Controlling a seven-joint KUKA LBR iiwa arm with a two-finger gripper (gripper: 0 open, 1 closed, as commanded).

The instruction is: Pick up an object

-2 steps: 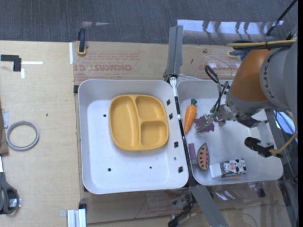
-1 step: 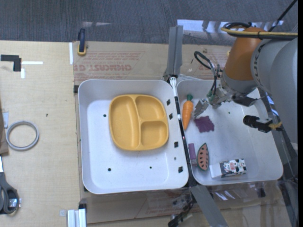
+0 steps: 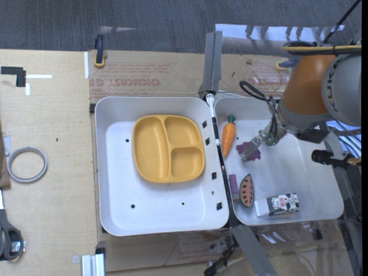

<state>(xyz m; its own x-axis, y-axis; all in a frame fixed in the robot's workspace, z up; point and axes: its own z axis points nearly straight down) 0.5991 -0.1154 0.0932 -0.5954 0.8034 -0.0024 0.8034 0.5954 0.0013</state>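
While the gripper, fingers' state unclear, is being held beside a purple lumpy toy, a smooth yellow divided plate is being borne by the left white bin.

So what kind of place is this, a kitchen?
Probably a robot lab, not a kitchen: a robot arm reaches over two white bins of toy food, like a carrot, with tape nearby.

yellow plate | orange carrot | purple toy | white bins
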